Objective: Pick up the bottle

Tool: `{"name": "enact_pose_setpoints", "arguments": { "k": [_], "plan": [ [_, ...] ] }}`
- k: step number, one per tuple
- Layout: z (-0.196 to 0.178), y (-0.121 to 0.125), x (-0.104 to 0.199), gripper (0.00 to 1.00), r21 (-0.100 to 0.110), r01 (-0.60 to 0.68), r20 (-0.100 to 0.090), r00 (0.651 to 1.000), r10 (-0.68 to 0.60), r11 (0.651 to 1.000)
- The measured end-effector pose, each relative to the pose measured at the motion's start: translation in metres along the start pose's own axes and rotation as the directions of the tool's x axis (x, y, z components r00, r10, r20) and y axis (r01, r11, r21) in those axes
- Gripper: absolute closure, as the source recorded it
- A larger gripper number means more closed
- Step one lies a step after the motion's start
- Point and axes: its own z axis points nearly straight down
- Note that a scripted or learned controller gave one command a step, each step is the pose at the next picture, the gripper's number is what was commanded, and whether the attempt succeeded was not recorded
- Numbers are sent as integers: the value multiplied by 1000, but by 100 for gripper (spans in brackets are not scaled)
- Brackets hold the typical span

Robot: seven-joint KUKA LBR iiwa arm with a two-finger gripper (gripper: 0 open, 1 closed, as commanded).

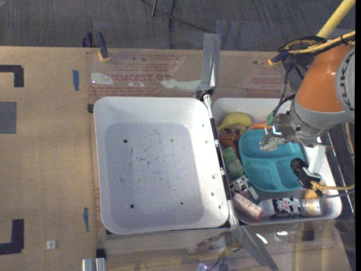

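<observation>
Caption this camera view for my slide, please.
Arm's gripper hovers over teal tray in the cluttered right bin; bottle lies along its near edge.

The left bin [155,168] lies open across its whole floor, while the right bin [333,205] is crowded: a teal tray [271,165] fills its middle, the bottle [296,206] lies tight along its near wall.
</observation>
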Motion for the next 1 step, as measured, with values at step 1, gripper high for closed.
{"name": "enact_pose_setpoints", "arguments": {
  "k": [1],
  "plan": [
    [0, 0, 0, 0, 0, 0, 0, 1000, 0, 1000]
  ]
}}
